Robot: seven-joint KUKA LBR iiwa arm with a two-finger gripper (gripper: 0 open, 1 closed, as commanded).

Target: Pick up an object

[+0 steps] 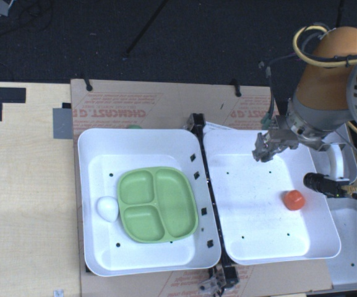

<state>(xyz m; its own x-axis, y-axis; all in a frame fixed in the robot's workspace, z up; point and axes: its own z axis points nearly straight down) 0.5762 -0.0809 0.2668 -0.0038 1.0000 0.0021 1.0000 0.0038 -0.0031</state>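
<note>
Camera view: bench [23,190] bears two white bins [227,252].

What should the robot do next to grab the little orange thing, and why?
Probably shift the gripper toward the orange object and lower it. The gripper hangs over the upper part of the right bin, apart from the object, which lies by itself near that bin's right side with bare floor around it. Nothing shows between the fingers.
</note>
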